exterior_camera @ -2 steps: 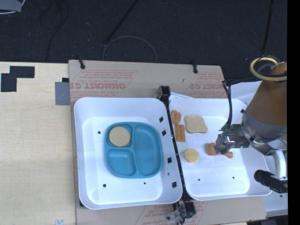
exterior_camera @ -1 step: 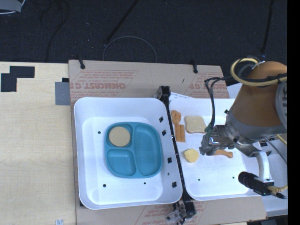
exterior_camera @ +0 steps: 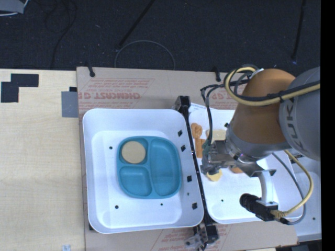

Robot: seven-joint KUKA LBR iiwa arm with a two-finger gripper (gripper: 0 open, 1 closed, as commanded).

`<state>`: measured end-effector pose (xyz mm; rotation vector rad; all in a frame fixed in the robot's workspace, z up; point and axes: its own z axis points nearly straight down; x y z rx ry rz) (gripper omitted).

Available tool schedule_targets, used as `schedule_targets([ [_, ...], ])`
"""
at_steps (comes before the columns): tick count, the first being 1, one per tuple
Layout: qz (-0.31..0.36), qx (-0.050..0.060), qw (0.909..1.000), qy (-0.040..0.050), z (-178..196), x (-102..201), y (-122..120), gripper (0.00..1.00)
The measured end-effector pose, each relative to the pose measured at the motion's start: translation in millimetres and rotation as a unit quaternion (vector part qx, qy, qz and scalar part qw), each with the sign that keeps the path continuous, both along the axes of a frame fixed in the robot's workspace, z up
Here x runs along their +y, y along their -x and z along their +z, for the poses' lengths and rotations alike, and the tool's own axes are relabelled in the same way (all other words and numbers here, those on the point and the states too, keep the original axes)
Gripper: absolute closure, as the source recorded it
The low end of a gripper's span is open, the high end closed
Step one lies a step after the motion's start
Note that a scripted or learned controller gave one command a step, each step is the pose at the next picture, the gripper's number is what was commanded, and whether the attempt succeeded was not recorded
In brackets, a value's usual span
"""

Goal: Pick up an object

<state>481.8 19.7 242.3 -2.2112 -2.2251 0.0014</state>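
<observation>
I see the gripper [exterior_camera: 211,163] low in the right bin [exterior_camera: 230,210], by its left wall; I cannot tell its state. A pale round piece [exterior_camera: 213,176] lies just below it. An orange food piece [exterior_camera: 197,132] lies above, long axis running up-down along that wall

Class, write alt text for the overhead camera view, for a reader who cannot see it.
A grey and orange robot arm reaches over the right white bin, its claw low among small tan items. The left white bin holds a blue divided tray carrying a round tan disc.
</observation>
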Motion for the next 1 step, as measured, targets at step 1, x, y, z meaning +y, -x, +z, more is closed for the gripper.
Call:
schedule_targets([
  [1,-0.002,0.001,1.0000,0.0010,-9.6,43.3,-5.7,1.00],
])
